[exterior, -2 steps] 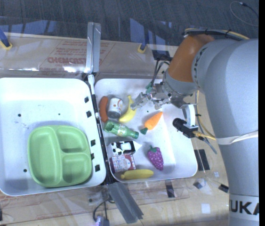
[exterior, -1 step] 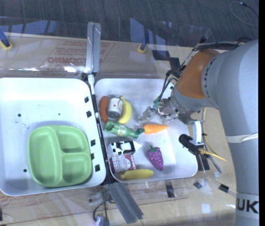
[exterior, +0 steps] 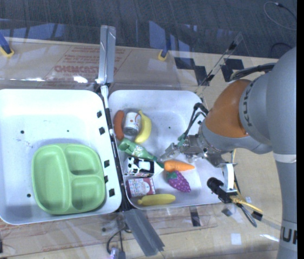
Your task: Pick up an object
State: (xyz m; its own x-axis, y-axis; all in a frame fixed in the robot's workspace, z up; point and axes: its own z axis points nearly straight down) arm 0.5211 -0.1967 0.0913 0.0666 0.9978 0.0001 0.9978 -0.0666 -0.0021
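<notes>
1. My gripper point(exterior: 174, 149) hangs low inside the right bin point(exterior: 162, 99), near its middle, just above the toy carrot point(exterior: 178, 166). I cannot tell how it is set, nor whether it touches anything.

2. My grey arm point(exterior: 270, 109), with its orange band point(exterior: 228, 112), reaches in over the right wall of that bin.

3. The carrot lies just below my gripper, its long axis running left to right, the green top to the left and the tip toward the right wall.

4. The bunch of purple grapes point(exterior: 179, 182) sits just under the carrot, tilted from upper left to lower right.

5. The right bin also holds a can point(exterior: 132, 122) and a banana point(exterior: 144, 128) touching each other near the far left corner, with a red-orange piece point(exterior: 119, 124) upright along the left wall beside them.

6. Lower along that left wall lie a green item point(exterior: 135, 149), a black-and-white carton point(exterior: 139, 167) and a small red packet point(exterior: 140, 186).

7. A second yellow banana point(exterior: 156, 199) lies flat along the near edge, left to right.

8. The left bin point(exterior: 11, 112) holds a green divided plate point(exterior: 68, 178) in its near right part.
</notes>
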